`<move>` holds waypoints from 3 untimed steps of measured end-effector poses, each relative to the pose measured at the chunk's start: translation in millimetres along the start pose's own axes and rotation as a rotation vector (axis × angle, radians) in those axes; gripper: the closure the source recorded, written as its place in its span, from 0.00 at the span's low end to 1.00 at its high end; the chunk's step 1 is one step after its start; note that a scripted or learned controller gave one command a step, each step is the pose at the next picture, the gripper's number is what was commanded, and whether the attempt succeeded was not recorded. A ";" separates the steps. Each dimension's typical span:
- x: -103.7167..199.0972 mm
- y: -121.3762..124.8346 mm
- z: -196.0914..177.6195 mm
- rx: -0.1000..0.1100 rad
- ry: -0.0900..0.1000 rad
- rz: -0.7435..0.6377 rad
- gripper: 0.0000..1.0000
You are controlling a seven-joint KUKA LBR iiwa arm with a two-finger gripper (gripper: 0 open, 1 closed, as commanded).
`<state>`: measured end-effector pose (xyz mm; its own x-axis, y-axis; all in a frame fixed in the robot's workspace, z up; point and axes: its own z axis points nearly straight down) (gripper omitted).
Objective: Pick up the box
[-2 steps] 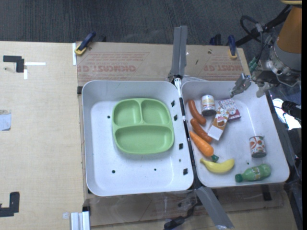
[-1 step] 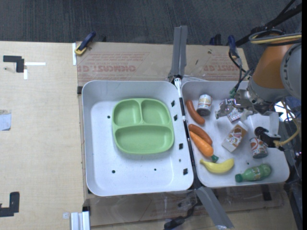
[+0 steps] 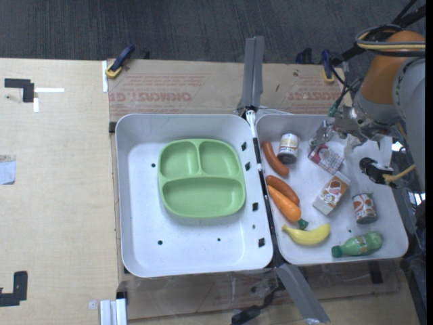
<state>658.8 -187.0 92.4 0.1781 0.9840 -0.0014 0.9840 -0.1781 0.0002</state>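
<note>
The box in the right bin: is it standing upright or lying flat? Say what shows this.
Lying flat. The box rests on the floor of the right bin with its broad printed face up, turned at a slant.

Two white bins: the left bin [image 3: 128, 202] holds a pale green divided plate [image 3: 201, 178]; the right bin [image 3: 399, 239] holds the colourful lot. The box [image 3: 331, 195] is white with a red-and-brown picture on its face. Beside it lie an orange carrot [image 3: 284, 204], a reddish-orange sausage [image 3: 275, 159], a yellow banana [image 3: 308, 233] (dark green at its tip), and a green bottle [image 3: 357, 244] with a yellow label. The far can [image 3: 288, 147] is white and dark-banded, the near can [image 3: 365, 208] red. The arm [image 3: 396, 73] is grey with an orange band
</note>
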 end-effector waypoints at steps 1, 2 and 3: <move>0.5 0.7 -10.1 -0.002 -0.002 -0.004 1.00; 0.8 0.5 -9.8 -0.001 -0.002 -0.004 0.00; -9.8 -13.6 0.9 0.002 0.000 0.037 0.00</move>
<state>643.6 -194.2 91.5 0.2149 0.9766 -0.0017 0.9766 -0.2149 -0.0021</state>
